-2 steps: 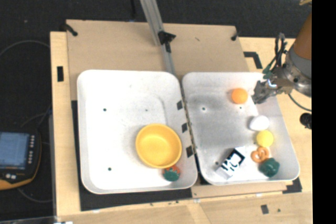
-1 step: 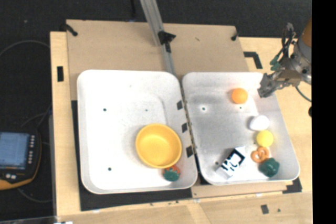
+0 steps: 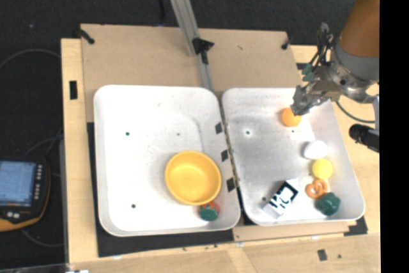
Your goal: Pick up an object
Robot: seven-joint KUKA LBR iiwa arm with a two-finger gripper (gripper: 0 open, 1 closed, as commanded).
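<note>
My gripper [image 3: 301, 105] hangs over the far part of the right bin [image 3: 255, 156], its tip right above a small orange ball [image 3: 290, 117]; whether it touches the ball is unclear. Further down the same bin lie a white egg-shaped object [image 3: 314, 150], a yellow ball [image 3: 322, 169], an orange pretzel-like piece [image 3: 316, 188], a dark green object [image 3: 329, 204] and a black-and-white box [image 3: 280, 198]. The left bin [image 3: 128, 137] holds a yellow bowl [image 3: 192, 177] with a small green and red item [image 3: 209, 211] at its near edge.
A grey metal rail [image 3: 182, 6] slants from the top down to the gap between the bins. A handheld control pendant [image 3: 22, 192] lies left of the bench. The brown board [image 3: 147, 54] lies behind the bins.
</note>
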